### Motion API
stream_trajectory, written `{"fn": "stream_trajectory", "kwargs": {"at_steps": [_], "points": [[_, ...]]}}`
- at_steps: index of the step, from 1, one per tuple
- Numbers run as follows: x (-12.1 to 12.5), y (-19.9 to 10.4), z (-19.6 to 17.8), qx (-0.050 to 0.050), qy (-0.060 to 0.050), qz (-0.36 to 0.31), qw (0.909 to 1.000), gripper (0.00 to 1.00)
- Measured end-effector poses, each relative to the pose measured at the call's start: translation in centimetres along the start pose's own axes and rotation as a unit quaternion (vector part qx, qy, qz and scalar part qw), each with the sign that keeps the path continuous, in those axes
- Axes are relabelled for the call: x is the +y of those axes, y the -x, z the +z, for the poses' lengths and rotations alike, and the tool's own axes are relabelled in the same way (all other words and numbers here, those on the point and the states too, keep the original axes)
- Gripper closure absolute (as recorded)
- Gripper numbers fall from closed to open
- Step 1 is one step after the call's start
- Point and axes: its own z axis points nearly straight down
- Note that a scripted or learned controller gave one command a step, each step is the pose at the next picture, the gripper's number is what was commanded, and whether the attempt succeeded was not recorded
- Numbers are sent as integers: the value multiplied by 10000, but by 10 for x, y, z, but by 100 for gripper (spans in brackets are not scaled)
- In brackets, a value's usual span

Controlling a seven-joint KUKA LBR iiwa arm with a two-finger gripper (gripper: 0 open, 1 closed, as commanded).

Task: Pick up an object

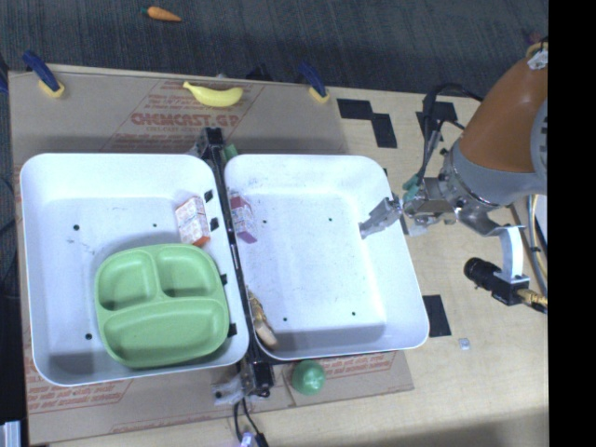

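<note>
My gripper (379, 218) hangs over the right rim of the right bin (317, 170), with nothing visibly held. A small red-and-white packet (241, 216) lies against that bin's left wall. In its near left corner rests a tan object (262, 325). The left bin (56, 184) holds a green divided tray (163, 303) and, just behind it, a small orange-and-white carton (191, 220).
A green ball (307, 376) sits on the cardboard in front of the right bin. Behind the bins lies a yellow banana (214, 92). Blue clamps (43, 74) grip the cardboard's far edge. An orange carrot (164, 13) is on the dark floor beyond.
</note>
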Motion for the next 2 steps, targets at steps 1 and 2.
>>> {"fn": "stream_trajectory", "kwargs": {"at_steps": [1,2], "points": [[-47,12,59,-1,-3,-4,10000,0],[-47,-8,119,4,-6,-6,10000,0]]}}
